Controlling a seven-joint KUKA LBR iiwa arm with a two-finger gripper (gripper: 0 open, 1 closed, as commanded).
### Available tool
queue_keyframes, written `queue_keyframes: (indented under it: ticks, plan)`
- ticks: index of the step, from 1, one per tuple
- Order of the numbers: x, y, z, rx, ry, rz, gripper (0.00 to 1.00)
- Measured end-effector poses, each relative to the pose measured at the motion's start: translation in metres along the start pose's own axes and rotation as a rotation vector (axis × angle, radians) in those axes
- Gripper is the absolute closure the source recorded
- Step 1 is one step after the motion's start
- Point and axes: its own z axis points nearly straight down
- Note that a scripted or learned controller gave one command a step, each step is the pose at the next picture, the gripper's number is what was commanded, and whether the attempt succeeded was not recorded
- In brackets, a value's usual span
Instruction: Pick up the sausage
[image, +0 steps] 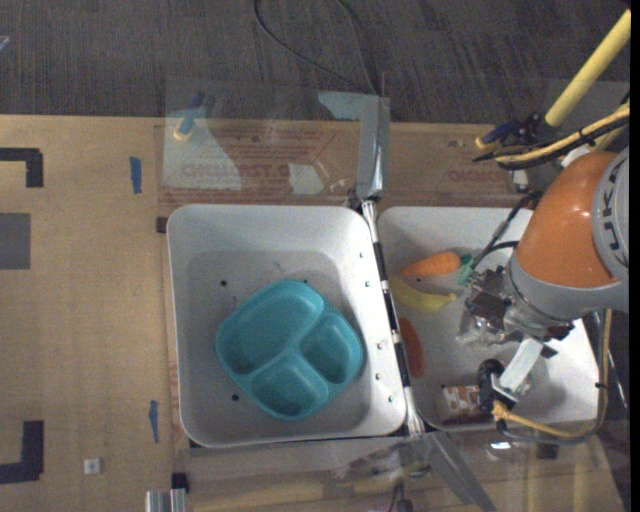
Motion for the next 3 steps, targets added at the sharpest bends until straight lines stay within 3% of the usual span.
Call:
queue_keyframes:
  ticks: [1, 2, 3]
  plan:
    - [0.057, -0.016, 0.009, 0.001, 0.001, -0.32, 1.0]
    - [0.057, -0.027, -0.023, -0.004, 0.001, -0.425, 1.0]
    - [0.056, -0.026, -0.023, -0.004, 0.001, -0.424, 0.0]
